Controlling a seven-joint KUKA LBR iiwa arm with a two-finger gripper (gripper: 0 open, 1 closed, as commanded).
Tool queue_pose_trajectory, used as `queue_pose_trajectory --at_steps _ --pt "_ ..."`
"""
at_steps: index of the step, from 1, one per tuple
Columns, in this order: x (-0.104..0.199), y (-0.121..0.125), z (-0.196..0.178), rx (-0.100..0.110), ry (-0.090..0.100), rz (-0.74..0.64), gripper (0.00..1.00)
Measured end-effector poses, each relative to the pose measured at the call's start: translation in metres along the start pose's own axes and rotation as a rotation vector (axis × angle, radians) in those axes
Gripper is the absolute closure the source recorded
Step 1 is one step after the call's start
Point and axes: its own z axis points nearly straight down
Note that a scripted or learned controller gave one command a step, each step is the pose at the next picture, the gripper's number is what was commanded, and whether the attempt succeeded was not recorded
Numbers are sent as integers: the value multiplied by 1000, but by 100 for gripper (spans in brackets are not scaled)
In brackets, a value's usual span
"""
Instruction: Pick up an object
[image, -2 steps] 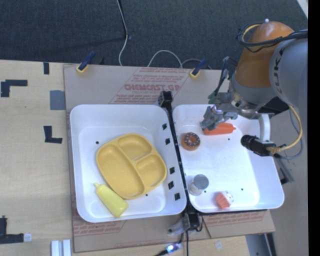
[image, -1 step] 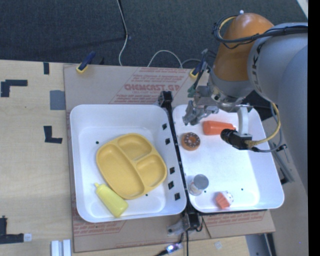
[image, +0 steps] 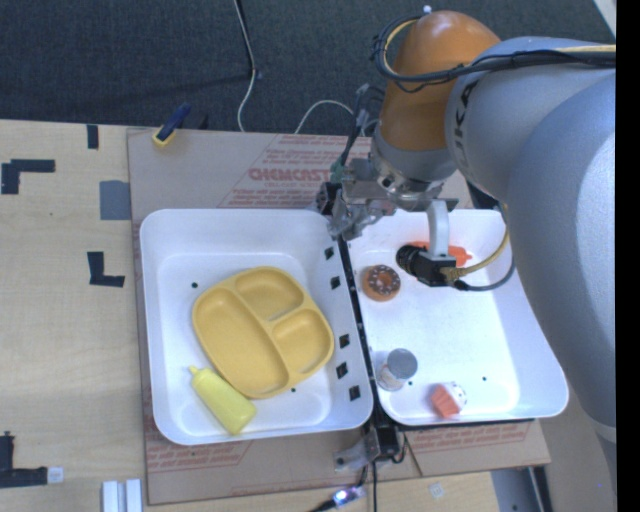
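While the claw (image: 345, 208) hangs low at the far rim, I can't tell whether it's open or closed, and I see nothing in it. The doughnut (image: 380, 282) lies close beside it in the right bin (image: 500, 330), so the whole pick looks left to do.
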Motion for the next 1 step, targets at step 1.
queue_pose_trajectory --at_steps 1 --pt "43 8 8 1 -1 1 100"
